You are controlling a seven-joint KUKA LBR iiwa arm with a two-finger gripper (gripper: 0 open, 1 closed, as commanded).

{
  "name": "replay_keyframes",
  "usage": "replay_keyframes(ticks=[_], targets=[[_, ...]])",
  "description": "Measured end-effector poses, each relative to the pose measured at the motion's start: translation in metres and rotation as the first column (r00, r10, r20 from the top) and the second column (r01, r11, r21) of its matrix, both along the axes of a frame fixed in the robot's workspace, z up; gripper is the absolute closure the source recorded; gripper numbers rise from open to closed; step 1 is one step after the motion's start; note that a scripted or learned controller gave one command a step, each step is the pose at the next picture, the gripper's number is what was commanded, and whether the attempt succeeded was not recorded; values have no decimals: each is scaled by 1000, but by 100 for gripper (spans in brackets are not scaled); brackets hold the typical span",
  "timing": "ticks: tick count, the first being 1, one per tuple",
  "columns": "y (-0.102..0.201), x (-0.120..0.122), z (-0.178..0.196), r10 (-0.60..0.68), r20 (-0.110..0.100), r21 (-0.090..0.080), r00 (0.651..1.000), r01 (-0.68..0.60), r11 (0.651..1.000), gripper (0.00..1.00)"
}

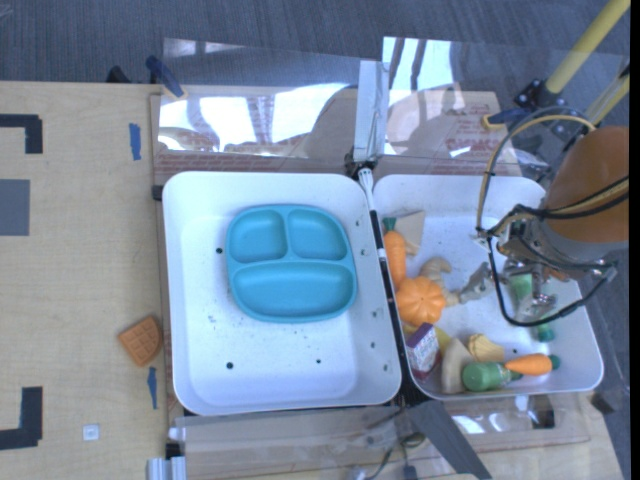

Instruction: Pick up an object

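Gripper [528,286] right of orange pumpkin [420,301]

right bin [585,363]: orange pumpkin [420,300] by left wall, carrot [396,256] behind it, green bottle [485,375] lying flat near front wall.

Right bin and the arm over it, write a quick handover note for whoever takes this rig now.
End effector: low over the right bin, near its right side; whether it is open or shut cannot be told, and nothing shows in its grip.
Things: toy pumpkin, carrot and a green bottle with an orange tip lie in the right bin. The left bin holds a blue divided plate.
Done: no pick yet.
Left: grasp one object and lift it.
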State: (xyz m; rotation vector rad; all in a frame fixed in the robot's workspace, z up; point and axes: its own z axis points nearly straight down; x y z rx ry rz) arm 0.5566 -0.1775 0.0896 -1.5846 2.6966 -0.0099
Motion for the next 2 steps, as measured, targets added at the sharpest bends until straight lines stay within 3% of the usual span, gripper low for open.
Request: replay_keyframes(ticks=[1,2], targets=[[59,55,0,-116,-1,3,993,116,993,0],[-18,13,1,-100,-4,15,995,100,995,0]])
